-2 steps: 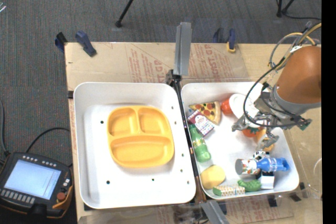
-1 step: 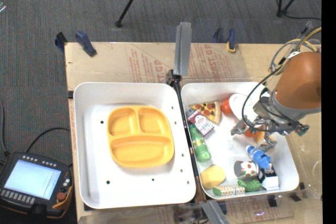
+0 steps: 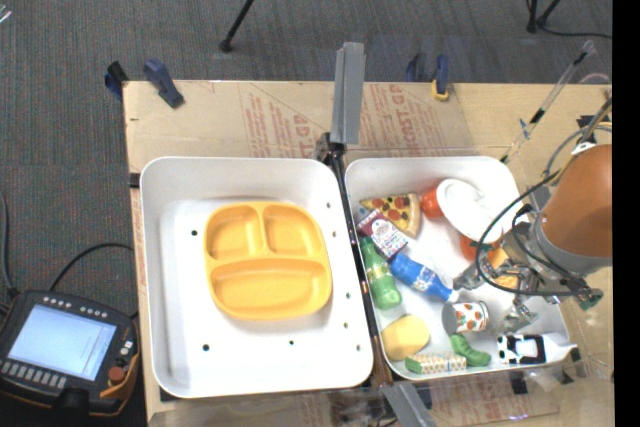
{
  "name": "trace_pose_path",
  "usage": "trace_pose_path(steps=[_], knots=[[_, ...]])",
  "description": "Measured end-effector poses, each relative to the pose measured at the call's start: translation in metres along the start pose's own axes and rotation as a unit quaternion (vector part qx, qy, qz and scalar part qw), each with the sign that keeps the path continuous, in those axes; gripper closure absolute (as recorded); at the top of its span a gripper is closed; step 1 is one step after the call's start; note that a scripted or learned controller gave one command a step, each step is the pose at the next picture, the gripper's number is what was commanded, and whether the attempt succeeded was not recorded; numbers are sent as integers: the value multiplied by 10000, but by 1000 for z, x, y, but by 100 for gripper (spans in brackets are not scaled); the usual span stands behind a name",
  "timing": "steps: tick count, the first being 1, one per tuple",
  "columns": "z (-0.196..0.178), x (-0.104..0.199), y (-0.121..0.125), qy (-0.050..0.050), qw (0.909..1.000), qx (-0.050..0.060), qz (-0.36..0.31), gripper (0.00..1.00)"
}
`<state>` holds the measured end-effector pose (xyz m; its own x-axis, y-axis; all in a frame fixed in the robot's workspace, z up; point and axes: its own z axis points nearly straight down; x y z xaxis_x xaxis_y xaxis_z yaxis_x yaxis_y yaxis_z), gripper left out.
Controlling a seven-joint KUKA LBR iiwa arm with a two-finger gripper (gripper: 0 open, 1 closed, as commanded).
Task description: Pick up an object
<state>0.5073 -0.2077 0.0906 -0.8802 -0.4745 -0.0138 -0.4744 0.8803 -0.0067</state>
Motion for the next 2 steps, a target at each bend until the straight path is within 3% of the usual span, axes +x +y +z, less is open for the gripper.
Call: trace_pose_path(steps=[1,2], knots=[[4,-32,10,62,9975,-42,706,0],[1,-42,112,35,9999,-28,161,0]])
